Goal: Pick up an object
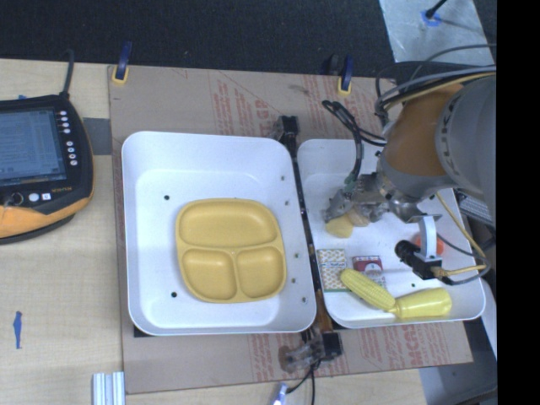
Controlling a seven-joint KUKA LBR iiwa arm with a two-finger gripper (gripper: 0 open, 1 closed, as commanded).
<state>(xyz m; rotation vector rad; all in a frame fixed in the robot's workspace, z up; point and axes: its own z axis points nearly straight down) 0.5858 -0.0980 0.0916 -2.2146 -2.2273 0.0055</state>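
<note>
Claw [353, 199] sits low in the right bin [322, 175], near its far-left part. Too blurred to tell how far open it is, and I can't see anything in it, so treat it as empty. Closest candidate is the pale yellow lump [339, 225], just beside the claw on its near-left side, touching or nearly so; can't tell which. I'd go for that one: it's the shortest move and has bare bin floor around it. To do it well, centre the claw over the lump rather than beside it, open wide before descending, go right down to the floor, close, and lift straight up. It looks small and rounded, so an off-centre pinch will likely squirt it sideways. Watch the bin's left wall, close on the claw's left. Further out, towards the near edge: a patterned square [331, 258] and a small red card [368, 266], both flat and poor picks. Beyond them are a corn cob [366, 288] and a yellow cylinder [426, 303], touching end to end, so riskier. Well left of the claw, the left bin [152, 175] holds a yellow divided tray [229, 249], too broad to bother with.
</note>
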